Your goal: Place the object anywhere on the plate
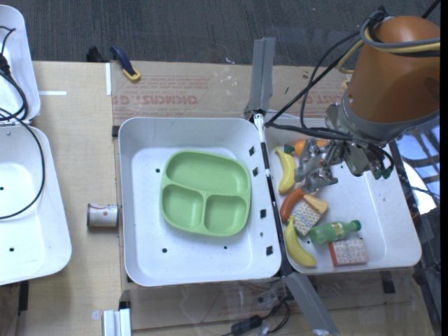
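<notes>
Two white bins: green three-compartment plastic plate (206, 193) mid left bin (133, 187); toy food heaped along right bin's (399, 247) left edge. Gripper (316, 173) above heap, grip state indeterminable. Advise a firm grasp, then a lift clear of the dividing walls.

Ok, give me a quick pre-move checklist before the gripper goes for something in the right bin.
1. Green plate sits flat in the left bin, compartments bare: ok.
2. Gripper is over the right bin, above the toy food: ok.
3. Object between its fingers: cannot tell.
4. Targets within the bin: upper banana, lower banana, green bottle: ok.
5. Items are crowded and touching, so a clean single pick looks doubtful: not ok.
</notes>
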Tool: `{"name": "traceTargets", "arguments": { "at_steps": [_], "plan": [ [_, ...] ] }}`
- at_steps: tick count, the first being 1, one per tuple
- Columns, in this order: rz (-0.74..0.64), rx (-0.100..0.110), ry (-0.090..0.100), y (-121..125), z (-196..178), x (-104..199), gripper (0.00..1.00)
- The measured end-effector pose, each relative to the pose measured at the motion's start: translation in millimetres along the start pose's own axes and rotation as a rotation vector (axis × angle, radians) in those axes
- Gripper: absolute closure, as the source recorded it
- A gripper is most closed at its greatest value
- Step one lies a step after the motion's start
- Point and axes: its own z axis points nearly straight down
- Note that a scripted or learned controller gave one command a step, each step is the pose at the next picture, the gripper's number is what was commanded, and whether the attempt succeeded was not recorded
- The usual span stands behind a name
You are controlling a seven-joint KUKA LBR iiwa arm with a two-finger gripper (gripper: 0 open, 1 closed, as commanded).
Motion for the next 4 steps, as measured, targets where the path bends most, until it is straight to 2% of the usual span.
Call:
{"name": "traceTargets", "arguments": {
  "at_steps": [1, 2, 3, 4],
  "plan": [
    [-0.002, -0.001, -0.001, 26, 47, 13, 1.0],
    [0.04, -0.001, 0.001, 54, 73, 7, 1.0],
    [0.086, 0.001, -0.004, 24, -99, -1, 1.0],
    [0.11, 0.0, -0.001, 4, -20, -14, 1.0]
  ]
}}
